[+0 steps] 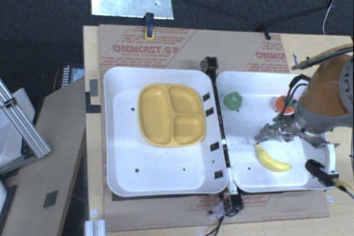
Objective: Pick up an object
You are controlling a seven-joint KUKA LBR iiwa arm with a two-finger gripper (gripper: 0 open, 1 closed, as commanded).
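Banana [272, 160] lies low in the right bin [249, 179], nearest the camera. Gripper [265, 134] hangs just above the banana's upper end; finger spread: cannot tell. Green ball [233, 100] beyond it; yellow tray [170, 114] in the left bin. Approach stage, apparently; next needs a descent centred over the banana.

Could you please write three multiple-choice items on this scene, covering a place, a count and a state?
1. Where does the yellow divided plate lie?
A. left bin
B. right bin
C. on the cardboard

2. How many compartments does the plate have?
A. two
B. three
C. five

3. How does the banana lie?
A. flat on the bin floor
B. lifted clear of the bin
C. on the plate

Answers:
1 A, it rests in the left bin.
2 B, ridges split it into one long and two small sections.
3 A, it lies flat in the right bin, just below the gripper.
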